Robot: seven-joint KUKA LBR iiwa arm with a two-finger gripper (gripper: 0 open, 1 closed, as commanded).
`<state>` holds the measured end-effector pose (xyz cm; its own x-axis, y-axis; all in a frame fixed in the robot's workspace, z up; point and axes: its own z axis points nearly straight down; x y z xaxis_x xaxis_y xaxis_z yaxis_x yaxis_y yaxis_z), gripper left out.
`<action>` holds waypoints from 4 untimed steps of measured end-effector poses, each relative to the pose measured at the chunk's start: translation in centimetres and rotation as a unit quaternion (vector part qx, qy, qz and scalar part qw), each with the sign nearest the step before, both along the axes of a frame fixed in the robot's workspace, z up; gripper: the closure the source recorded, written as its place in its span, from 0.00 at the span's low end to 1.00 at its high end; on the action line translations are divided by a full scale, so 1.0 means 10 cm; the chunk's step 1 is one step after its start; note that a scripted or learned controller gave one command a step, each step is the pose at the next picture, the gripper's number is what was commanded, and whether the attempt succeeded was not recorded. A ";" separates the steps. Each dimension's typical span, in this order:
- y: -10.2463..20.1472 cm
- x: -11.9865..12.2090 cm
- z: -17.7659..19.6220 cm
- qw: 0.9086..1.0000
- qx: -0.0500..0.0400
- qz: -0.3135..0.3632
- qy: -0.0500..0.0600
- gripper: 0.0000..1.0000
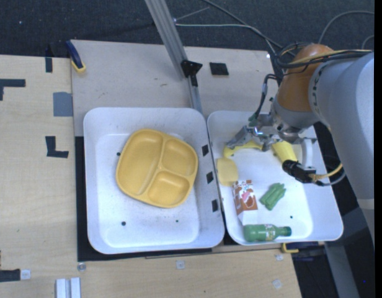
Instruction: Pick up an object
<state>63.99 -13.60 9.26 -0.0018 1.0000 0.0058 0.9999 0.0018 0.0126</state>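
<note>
While the tool (260, 135) hangs low in the right bin (324, 225), its opening cannot be told. Just beneath lies a yellow banana (235, 146), likely light, smooth plastic; its curved middle seems the best place to hold.

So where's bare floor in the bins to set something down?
Left bin: a strip along its near edge, below the yellow divided plate. Right bin: a patch right of the green bottle and green pod. Crowded by the gripper.
</note>
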 end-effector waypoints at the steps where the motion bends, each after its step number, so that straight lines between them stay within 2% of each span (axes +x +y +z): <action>1: 0.01 0.01 0.13 1.000 -0.001 0.002 0.000 1.00; 2: -0.04 -0.08 0.67 1.000 -0.003 -0.001 0.005 1.00; 3: -0.03 0.03 1.19 1.000 -0.003 0.000 0.005 1.00; 4: -0.02 0.04 1.71 1.000 -0.003 0.000 0.005 1.00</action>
<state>64.41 -13.84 26.39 -0.0019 1.0000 -0.0006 1.0000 0.0019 0.0033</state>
